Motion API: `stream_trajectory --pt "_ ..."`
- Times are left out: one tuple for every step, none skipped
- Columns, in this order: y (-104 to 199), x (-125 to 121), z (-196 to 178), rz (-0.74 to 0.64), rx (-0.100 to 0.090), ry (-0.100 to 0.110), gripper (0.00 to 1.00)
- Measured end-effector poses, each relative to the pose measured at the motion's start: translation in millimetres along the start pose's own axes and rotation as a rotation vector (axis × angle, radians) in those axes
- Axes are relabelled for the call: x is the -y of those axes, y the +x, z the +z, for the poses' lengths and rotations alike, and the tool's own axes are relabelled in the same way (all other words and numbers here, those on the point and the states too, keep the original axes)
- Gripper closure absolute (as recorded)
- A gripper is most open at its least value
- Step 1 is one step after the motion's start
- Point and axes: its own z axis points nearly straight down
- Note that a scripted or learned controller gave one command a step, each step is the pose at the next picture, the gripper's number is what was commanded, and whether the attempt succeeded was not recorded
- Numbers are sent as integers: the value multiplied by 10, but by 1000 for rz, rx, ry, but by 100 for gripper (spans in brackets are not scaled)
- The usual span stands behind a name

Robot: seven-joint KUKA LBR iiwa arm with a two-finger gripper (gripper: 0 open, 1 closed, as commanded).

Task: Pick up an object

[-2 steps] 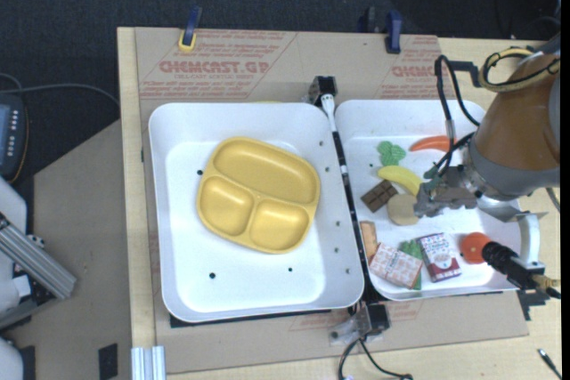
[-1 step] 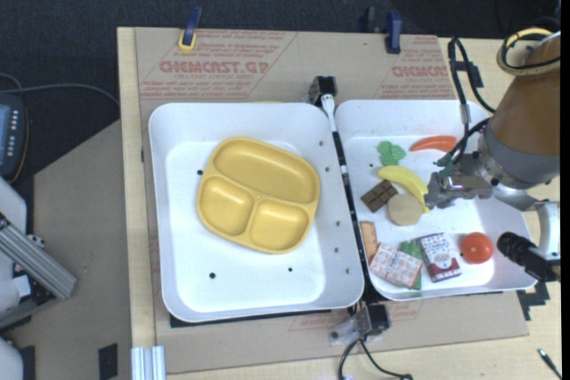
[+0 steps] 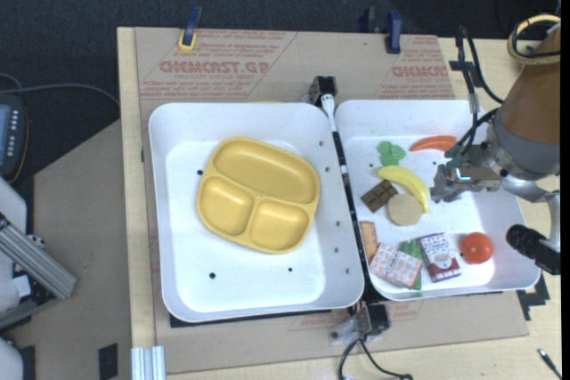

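The right bin [image 3: 499,209] holds several small items. A yellow banana [image 3: 405,183] lies near its middle, with a brown chocolate piece [image 3: 378,195] and a round tan cookie [image 3: 403,210] beside it. A green broccoli [image 3: 390,152] and an orange carrot [image 3: 434,142] lie toward the back. A red tomato [image 3: 477,247], a red carton [image 3: 438,255], a checkered packet [image 3: 394,264] and a cracker [image 3: 368,238] sit at the front. My gripper [image 3: 452,181] hangs over the bin just right of the banana and below the carrot. Nothing shows in its grasp.
The left bin [image 3: 178,218] carries a yellow divided plate [image 3: 258,194]. A black divider [image 3: 338,165] runs between the bins. The arm's grey body and orange band [image 3: 534,116] cover the right bin's far right corner. Clamps [image 3: 188,31] sit at the board's back edge.
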Motion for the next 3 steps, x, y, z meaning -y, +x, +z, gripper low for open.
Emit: stream_trajectory --pt "354 -292 76 -4 -1 1 100" --pt "847 -657 -16 -6 -2 -1 100" --pt "1324 -1023 81 -5 -3 0 100"
